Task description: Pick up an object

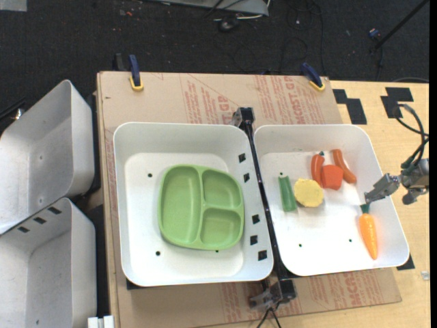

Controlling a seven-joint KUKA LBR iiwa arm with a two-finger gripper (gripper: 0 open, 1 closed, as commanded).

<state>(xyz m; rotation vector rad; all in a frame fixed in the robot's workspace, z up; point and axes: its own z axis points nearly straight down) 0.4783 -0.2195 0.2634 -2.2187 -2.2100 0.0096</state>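
The right bin (321,255) holds several toy foods. A green stick (287,193) lies beside a yellow lump (308,193). Behind them sit a red-orange block (331,176), a thin red piece (317,165) and an orange piece (343,165). A carrot (369,234) lies near the bin's right wall, its green top pointing back. My gripper (383,187) hangs over that wall's rim, just behind and right of the carrot's top. Nothing shows in its grasp.
The left bin (136,251) bears a green divided plate (201,207). Two more white bins (41,183) stand off the bench at the left. Clamps (136,72) hold the cardboard base at its far edge. Cables (416,125) hang at the right.
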